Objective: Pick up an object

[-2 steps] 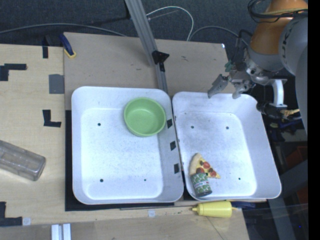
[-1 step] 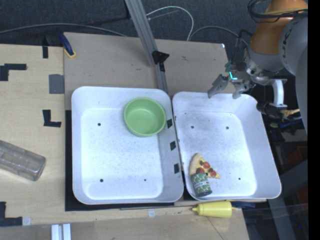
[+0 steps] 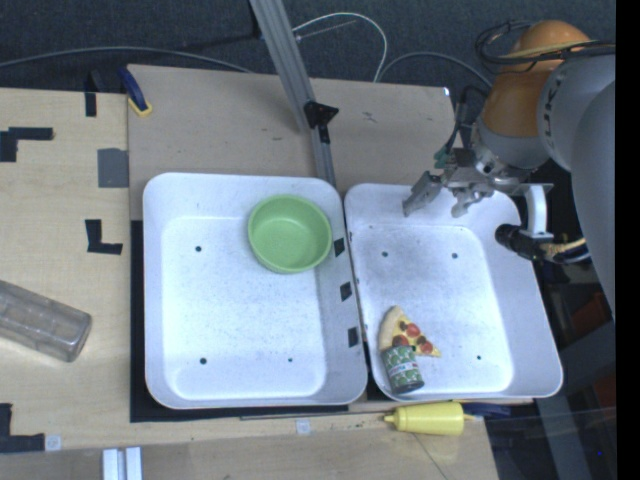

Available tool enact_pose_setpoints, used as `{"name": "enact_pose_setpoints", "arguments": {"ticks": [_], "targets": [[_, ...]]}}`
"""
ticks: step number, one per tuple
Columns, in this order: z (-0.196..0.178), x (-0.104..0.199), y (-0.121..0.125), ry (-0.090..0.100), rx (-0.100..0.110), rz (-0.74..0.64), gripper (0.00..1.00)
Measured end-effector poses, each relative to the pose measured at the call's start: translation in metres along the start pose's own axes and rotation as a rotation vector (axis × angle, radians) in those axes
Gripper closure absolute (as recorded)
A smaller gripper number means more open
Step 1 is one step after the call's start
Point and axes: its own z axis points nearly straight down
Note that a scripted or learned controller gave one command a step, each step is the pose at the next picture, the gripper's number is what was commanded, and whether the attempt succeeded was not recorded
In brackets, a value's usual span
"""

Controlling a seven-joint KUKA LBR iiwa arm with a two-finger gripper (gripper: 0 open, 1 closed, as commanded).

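As seen from the overhead camera:
Gripper: fingers spread, nothing between them, above the right bin's far edge.
Pizza slice: right bin, near-left corner.
Green can: touching the slice's near side.
Green bowl: left bin, far right.

**One fixed camera, high over the desk**

A single camera looks down at a slant on the desk from well above, far enough back to take in both bins whole. The left bin sits just left of centre, the right bin beside it toward 3 o'clock, their inner walls touching near the middle. The far edge of the desk lies toward 12 o'clock, the near edge toward 6. The arm enters from between 1 and 3 o'clock. Dark floor shows along the top.
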Motion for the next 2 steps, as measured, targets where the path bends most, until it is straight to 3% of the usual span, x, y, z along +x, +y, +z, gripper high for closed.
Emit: {"name": "enact_pose_setpoints", "arguments": {"ticks": [1, 2], "targets": [[0.053, 0.005, -0.011, 0.001, 0.002, 0.0, 0.0], [0.081, 0.006, -0.011, -0.001, -0.004, 0.0, 0.0]]}}
